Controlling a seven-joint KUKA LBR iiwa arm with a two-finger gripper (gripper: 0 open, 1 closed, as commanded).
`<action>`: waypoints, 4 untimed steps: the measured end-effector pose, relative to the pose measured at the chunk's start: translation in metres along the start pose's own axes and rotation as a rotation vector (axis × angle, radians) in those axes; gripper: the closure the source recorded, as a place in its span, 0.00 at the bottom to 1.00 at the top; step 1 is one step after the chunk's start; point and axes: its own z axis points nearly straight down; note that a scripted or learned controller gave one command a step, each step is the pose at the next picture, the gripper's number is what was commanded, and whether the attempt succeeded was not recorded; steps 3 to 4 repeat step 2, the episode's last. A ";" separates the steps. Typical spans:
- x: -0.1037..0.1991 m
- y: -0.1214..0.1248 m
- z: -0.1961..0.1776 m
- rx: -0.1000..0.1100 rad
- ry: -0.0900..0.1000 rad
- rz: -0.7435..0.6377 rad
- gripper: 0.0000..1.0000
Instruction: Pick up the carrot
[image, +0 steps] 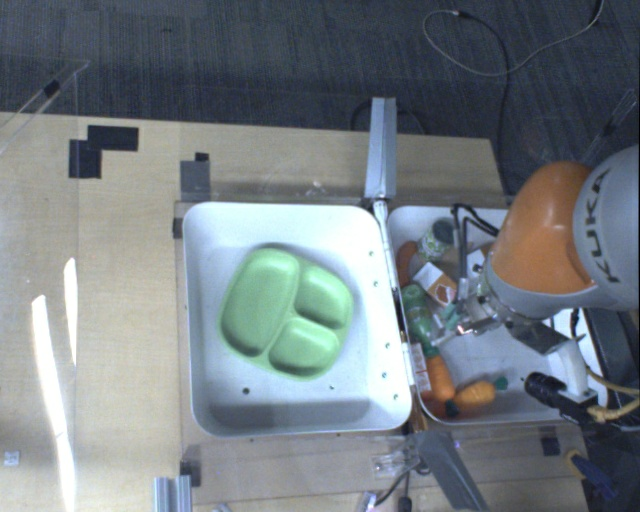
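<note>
The carrot (476, 394), small and orange with a green end, lies near the front wall of the right bin (520, 414). The grey arm with its orange band comes in from the right and covers much of that bin. Its gripper (463, 318) hangs over the middle of the right bin, behind the carrot and slightly to its left, a short way clear of it. Nothing is visibly held.
The left bin (200, 330) holds a green divided plate (288, 312). Crowded along the right bin's left side are a green bottle (416, 312), a reddish item (405, 262), a small white-and-orange pack (437, 285), a round can (437, 243) and an orange-and-white item (436, 376).
</note>
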 end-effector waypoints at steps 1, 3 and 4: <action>-0.012 -0.005 0.000 0.002 0.000 -0.092 1.00; -0.012 -0.002 -0.007 0.002 0.000 -0.098 1.00; -0.012 -0.002 -0.007 0.002 0.000 -0.098 1.00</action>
